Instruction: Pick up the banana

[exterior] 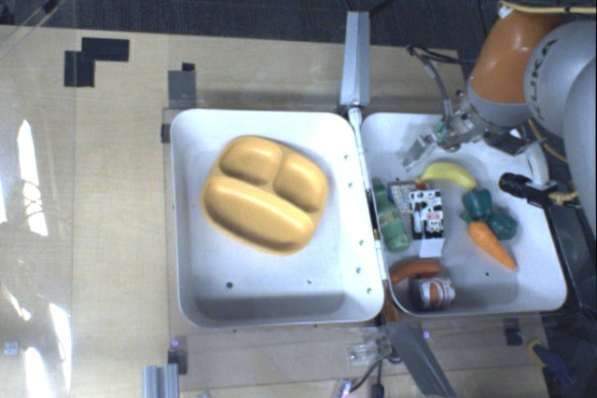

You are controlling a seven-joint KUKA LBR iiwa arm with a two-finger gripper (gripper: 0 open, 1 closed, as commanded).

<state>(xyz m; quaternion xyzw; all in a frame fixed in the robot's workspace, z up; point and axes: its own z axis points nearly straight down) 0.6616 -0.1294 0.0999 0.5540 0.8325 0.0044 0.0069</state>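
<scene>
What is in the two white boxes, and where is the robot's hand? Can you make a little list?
left bin: big yellow bread-shaped loaf in the shallow white left bin
right bin: curved yellow banana, orange carrot with green top, small white carton, green packet, red sausage, small can
hand: metal two-finger hand, just up-left of the banana
banana held: no, lying in the bin
arm: grey with orange band, reaching in from the right

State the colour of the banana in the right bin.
Yellow. The banana shows best in the camera view, lying just below the pincer.
</scene>
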